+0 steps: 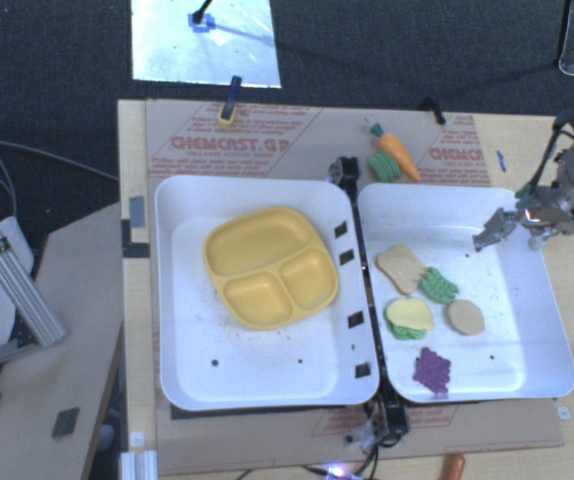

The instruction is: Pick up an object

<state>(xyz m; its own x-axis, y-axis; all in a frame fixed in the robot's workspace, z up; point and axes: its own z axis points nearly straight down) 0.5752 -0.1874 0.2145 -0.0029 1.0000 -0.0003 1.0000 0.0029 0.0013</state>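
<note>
The gripper (494, 230), empty with fingers slightly parted, hovers at the right bin's (542, 298) two o'clock, while the food pieces crowd near seven o'clock, so a descent among them risks nudging the bread (400, 266) and broccoli (437, 286) apart ungrasped.
</note>
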